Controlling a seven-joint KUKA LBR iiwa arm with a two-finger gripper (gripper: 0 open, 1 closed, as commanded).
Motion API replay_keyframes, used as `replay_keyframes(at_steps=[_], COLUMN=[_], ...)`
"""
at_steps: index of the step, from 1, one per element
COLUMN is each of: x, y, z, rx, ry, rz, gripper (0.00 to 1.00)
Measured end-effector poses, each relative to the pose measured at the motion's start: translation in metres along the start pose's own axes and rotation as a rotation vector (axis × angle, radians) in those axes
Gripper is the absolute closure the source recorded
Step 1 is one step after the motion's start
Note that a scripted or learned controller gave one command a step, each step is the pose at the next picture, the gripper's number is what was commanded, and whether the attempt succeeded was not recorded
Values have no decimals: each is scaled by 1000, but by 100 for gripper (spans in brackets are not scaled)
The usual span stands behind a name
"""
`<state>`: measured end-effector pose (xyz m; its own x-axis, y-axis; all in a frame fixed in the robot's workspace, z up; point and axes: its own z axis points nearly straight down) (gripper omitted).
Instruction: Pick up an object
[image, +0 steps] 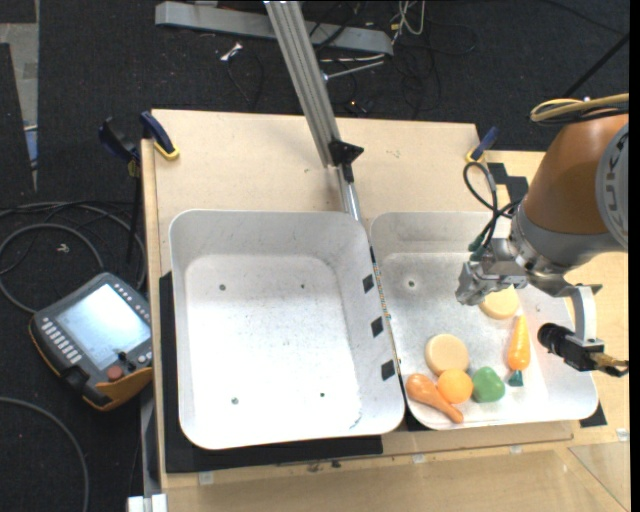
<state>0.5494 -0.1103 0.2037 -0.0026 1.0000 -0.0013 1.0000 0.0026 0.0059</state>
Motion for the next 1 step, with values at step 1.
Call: replay_keyframes(at_steps=[1], x=[52], y=[-1], z=[-10], rx=[4], ry=[3], rz=[-6], gripper=[100])
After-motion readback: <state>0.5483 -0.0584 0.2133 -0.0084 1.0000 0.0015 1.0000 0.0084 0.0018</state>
